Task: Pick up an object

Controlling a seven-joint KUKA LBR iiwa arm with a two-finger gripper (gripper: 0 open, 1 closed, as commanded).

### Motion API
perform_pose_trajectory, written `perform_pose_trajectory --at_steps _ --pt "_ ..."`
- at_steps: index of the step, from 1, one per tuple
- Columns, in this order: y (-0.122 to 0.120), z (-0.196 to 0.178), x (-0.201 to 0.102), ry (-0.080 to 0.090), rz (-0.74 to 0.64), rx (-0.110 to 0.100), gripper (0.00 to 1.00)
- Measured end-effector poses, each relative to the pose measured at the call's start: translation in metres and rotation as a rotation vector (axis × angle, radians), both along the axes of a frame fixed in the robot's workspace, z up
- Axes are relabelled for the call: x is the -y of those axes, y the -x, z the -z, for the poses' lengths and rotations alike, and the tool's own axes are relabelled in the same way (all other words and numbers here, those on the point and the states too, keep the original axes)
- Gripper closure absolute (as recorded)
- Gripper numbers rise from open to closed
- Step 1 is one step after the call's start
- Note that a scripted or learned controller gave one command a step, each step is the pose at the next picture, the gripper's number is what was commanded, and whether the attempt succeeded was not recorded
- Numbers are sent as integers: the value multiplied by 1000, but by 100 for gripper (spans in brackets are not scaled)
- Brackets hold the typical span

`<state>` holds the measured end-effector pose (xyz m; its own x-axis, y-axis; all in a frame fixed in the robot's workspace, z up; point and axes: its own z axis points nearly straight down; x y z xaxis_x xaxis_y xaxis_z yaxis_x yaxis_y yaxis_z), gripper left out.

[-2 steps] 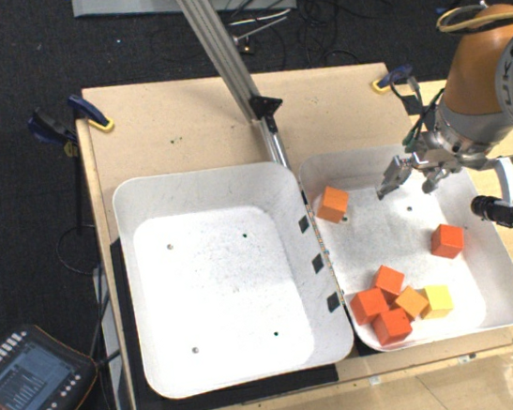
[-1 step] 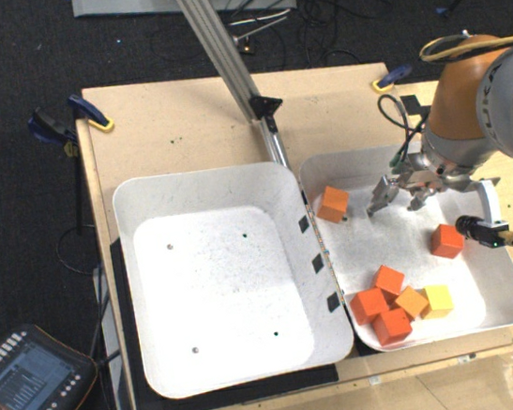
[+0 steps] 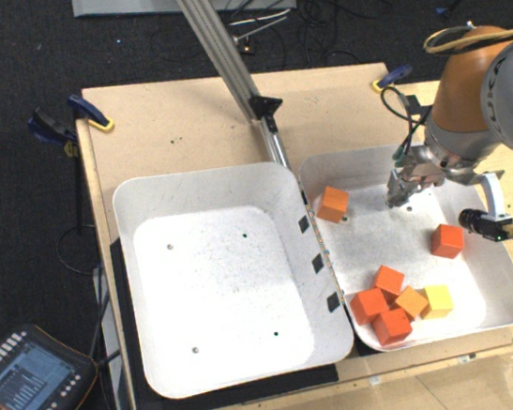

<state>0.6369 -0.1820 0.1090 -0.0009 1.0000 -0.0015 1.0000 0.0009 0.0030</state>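
The arm (image 3: 488, 100) ran off the right edge over the right bin (image 3: 508, 306). Its gripper (image 3: 400, 190) hung low near the bin's back; whether it was spread could not be told. Orange blocks (image 3: 384, 303) clustered in front, partly overlapping, one yellow block (image 3: 438, 299) beside them.

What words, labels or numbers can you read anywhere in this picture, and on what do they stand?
None can be read.
Teach pendant: its screen shows coloured rows, too small and blurred to read.
Blocks in the right bin: plain faces, no markings.
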Motion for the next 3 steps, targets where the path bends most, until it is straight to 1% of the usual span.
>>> perform_pose_trajectory --at_steps 1,2,3 --pt "1 -64 -3 1 -1 5 100" --pt "-1 -118 -2 1 -2 5 100" --pt "20 -110 -47 -3 -5 -4 100"
